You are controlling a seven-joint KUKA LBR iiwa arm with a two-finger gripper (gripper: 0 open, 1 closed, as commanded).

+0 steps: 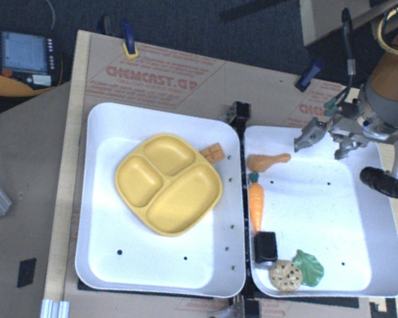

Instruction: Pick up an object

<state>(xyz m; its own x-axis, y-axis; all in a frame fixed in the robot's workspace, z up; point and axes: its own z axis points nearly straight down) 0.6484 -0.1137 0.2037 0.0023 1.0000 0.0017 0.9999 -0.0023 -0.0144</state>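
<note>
White bins: two sat side by side on the counter (75,171), the left bin (91,250) and the right bin (367,245), so that things could be taken from either.
Yellow tray (169,183): lay in the left bin, tilted, with a small brown block (213,152) touching its upper corner.
Pickable things: crowded the right bin's left wall, which left its middle bare. A drumstick (267,161) lay nearest the top, then a carrot (254,204), a black block (266,246), a cookie (285,275) and a green leaf (309,267) beside it.
Gripper (328,141): hung over the right bin's top rim, fingers spread apart, nothing between them.
Likely target: perhaps the drumstick, being just below and left of the gripper, though height above the bin was hard to judge.
Task state: no grasp yet made.
</note>
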